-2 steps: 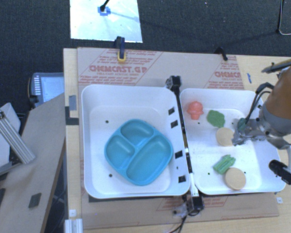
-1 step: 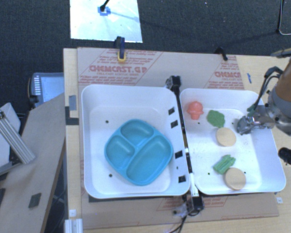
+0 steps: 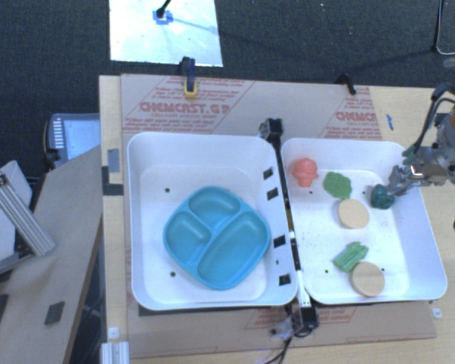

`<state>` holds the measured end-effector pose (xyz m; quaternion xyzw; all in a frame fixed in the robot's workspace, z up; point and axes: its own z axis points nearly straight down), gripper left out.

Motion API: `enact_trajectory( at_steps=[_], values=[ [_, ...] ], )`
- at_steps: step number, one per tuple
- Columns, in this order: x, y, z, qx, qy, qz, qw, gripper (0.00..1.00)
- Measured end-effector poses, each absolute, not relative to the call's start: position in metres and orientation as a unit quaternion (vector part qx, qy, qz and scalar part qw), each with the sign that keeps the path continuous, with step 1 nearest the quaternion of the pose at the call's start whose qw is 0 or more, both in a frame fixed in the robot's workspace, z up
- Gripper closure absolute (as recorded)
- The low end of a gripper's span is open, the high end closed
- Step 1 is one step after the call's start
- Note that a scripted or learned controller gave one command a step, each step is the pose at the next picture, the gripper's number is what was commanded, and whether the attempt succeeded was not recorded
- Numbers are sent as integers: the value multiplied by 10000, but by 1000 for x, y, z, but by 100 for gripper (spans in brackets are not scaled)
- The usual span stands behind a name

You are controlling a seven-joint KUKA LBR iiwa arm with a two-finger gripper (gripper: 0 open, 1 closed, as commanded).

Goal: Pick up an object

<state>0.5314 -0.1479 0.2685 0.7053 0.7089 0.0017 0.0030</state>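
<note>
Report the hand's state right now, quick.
Hand: low over the right bin, right at a dark teal object; open or shut cannot be told, nor whether it grips the object.

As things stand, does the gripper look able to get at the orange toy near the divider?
Probably yes. The orange toy lies alone in the right bin, uncovered. The gripper is at the bin's far side by a dark teal piece; the green lump lies between, but low.
</note>
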Motion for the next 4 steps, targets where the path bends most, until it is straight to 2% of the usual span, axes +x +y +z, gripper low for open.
enact_trajectory(
  at_steps=[1, 3, 4],
  values=[
    [531, -95, 254, 7040, 7102, 11, 5, 100],
    [544, 21, 258, 7047, 7095, 11, 7, 100],
    [542, 75, 252, 7052, 7090, 6, 4, 100]
  ],
)
